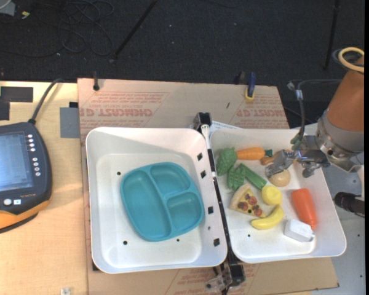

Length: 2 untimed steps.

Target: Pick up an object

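Two white bins (pixel 104 165) sit on a cardboard-covered bench (pixel 172 103); the hand (pixel 281 163), seemingly blurred, cannot be read.

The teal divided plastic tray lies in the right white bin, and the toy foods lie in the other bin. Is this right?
Not quite. The camera view shows the teal divided plastic tray in the left white bin. The toy foods, such as the yellow banana and the pizza slice, lie in the other bin, the right one.
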Tool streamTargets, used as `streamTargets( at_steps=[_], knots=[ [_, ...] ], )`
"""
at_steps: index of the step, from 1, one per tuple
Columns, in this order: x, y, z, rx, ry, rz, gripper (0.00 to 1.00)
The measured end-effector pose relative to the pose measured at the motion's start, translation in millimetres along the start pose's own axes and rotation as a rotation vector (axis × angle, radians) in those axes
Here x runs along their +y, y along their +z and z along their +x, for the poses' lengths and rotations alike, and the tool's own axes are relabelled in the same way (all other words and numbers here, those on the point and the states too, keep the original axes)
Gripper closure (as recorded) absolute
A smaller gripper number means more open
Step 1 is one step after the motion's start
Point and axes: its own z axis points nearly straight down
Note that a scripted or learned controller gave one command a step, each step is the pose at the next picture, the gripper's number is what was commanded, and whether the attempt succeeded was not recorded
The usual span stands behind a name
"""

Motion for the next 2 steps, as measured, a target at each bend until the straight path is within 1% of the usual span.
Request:
streamTargets(
  at_steps=[1,2],
  knots=[
    [6,136,16,0.001,-0.001,0.004,0.00],
    [-37,160,49,-0.002,0.004,-0.009,0.00]
  ],
)
